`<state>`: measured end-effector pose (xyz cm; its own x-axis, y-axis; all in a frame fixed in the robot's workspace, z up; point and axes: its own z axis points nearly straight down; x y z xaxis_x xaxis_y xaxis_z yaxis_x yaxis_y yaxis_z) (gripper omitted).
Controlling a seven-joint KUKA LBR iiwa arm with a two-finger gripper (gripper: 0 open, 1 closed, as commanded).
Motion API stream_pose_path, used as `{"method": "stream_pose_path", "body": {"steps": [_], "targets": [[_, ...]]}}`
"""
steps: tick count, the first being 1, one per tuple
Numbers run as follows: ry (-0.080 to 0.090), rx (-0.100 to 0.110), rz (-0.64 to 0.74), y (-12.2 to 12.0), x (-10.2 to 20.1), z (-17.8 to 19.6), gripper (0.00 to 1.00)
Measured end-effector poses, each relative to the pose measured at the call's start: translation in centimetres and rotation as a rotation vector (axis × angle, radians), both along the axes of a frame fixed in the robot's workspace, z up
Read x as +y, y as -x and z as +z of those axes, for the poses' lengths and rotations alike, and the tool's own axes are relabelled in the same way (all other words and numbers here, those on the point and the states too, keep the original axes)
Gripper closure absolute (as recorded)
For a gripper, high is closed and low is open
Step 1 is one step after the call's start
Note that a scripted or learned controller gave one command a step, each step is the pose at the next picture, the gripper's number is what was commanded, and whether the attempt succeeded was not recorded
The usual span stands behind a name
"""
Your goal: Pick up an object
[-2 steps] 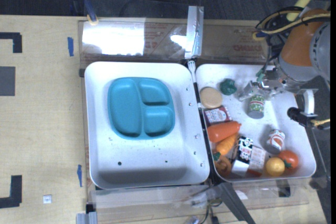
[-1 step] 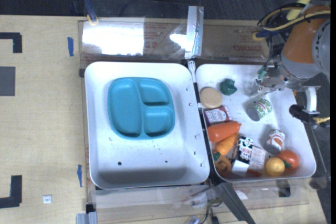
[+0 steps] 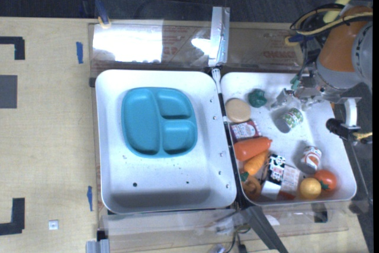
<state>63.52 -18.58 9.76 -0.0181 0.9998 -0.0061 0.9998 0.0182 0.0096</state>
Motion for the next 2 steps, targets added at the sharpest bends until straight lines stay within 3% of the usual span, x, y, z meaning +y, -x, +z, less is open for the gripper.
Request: {"method": "stream_pose_path", "body": {"steps": [1,2], "targets": [[-0.005,0.007,-0.069,4.6,0.9,-1.1,0.00],[-0.002,-0.002,-0.070,4.3,0.7,0.2,1.00]]}}
